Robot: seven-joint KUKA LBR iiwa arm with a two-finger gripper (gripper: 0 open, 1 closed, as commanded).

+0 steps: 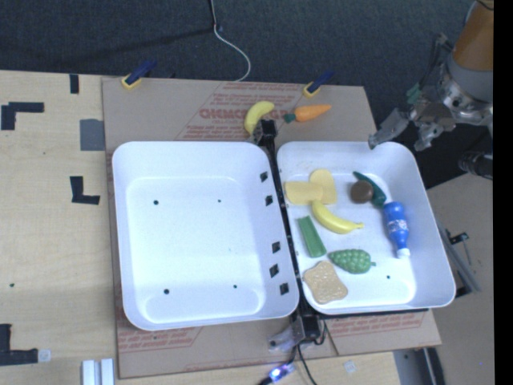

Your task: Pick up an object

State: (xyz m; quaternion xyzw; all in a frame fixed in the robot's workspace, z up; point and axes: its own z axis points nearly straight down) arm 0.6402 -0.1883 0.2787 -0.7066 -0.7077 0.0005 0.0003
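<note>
The right white bin (425, 191) holds several toy foods: a yellow cheese block (311, 189), a banana (335, 219), a green stick (312, 236), a bumpy green vegetable (351, 260), a slice of bread (325, 281), a blue bottle (395, 224) and a brown kiwi (361, 191) beside a dark green piece (373, 185). My gripper (398, 140) hangs over the bin's far right corner. Its fingers are spread open with nothing between them, well away from the objects.
The left white bin (128, 215) lies beside the right one. A second banana (257, 116) and a carrot (309, 113) rest on the cardboard behind the bins. Blue and yellow clamps (138, 74) hold the cardboard's back edge.
</note>
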